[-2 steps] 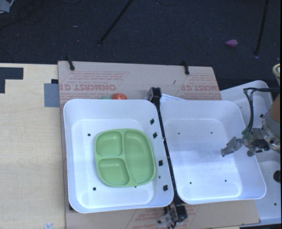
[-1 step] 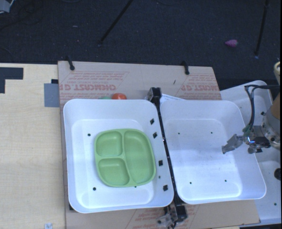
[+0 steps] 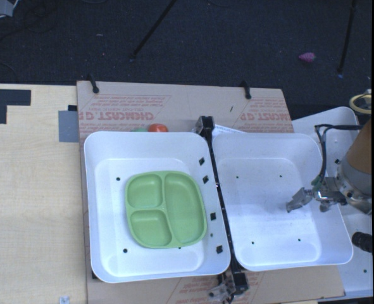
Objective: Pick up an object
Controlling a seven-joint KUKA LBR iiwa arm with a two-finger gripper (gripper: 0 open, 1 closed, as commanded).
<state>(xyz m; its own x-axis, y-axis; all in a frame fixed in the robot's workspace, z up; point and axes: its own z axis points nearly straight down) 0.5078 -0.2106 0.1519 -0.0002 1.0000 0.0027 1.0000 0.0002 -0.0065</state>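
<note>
A light green divided plate [image 3: 166, 208] with three compartments lies flat in the left bin [image 3: 104, 170]. My gripper [image 3: 309, 202] hangs over the right side of the right bin [image 3: 269, 258], far from the plate. Its fingers [image 3: 296, 202] are spread apart, so it is open with nothing between them. The arm comes in from the right edge of the view.
A small red-orange object [image 3: 157, 128] with a bit of green beside it sits behind the left bin's back wall, on the cardboard [image 3: 174, 106]. A black divider [image 3: 217, 201] joins the two bins. A wooden tabletop [image 3: 28, 201] lies to the left.
</note>
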